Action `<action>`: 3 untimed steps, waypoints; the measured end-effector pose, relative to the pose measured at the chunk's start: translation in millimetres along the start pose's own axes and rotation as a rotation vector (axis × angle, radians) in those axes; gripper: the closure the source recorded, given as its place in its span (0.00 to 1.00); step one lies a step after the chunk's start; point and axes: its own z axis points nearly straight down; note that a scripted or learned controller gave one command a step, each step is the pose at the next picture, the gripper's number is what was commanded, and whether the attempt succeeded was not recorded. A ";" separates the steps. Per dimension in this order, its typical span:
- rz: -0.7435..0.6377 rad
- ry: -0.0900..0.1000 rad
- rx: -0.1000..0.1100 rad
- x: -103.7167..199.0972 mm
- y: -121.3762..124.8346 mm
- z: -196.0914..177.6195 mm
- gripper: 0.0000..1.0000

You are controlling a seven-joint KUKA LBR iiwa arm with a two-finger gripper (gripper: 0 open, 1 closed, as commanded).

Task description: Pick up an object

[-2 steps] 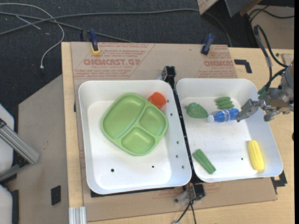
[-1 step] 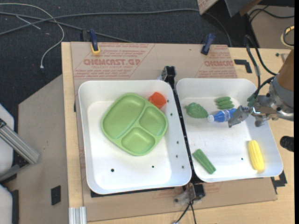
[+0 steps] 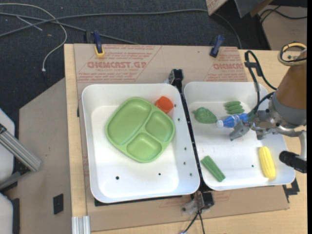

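Observation:
My gripper (image 3: 238, 130) hangs low in the right bin (image 3: 234, 172), reaching in from the right. Its tip sits right beside a small blue bottle (image 3: 230, 121) with a white cap, which lies on the bin floor pointing left. A green leafy toy (image 3: 205, 115) lies just left of the bottle. Behind it rests a green pea pod (image 3: 233, 106). A yellow corn cob (image 3: 266, 161) lies at the bin's front right, and a green stick-shaped vegetable (image 3: 212, 168) at the front left.
The left bin (image 3: 97, 150) holds a green divided plate (image 3: 140, 129) with a small orange object (image 3: 165, 104) at its far edge. A black divider clip (image 3: 176, 76) sits between the bins. The arm's grey and orange body (image 3: 292, 94) overhangs the right bin's edge.

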 end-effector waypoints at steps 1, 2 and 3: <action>0.000 0.003 0.007 5.3 -4.1 62.3 0.00; 0.001 0.000 -0.002 4.5 -1.8 47.6 1.00; -0.001 -0.003 -0.007 4.4 0.6 4.5 1.00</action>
